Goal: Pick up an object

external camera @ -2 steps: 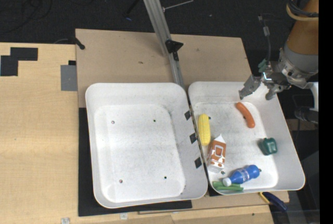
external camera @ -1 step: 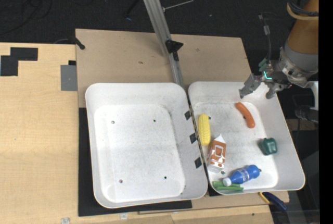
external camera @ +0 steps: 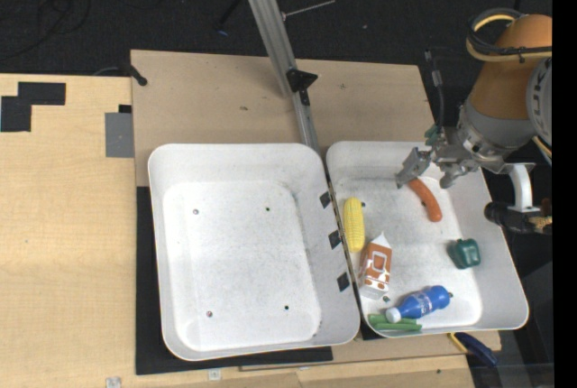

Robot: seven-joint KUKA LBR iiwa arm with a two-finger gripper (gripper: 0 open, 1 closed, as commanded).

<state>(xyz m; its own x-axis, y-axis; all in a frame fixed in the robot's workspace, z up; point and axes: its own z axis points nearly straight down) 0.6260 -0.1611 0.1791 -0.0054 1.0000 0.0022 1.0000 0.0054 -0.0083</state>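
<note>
Gripper (external camera: 434, 168) open above orange sausage (external camera: 426, 198), right bin (external camera: 501, 305).

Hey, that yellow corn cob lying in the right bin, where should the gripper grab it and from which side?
Probably across the middle of the yellow corn cob, coming straight down from above. It lies flat, its long axis running along the right white bin's left wall, so the gripper would best close across its narrow width. The wall sits close on one side, which may leave little finger room there.
</note>
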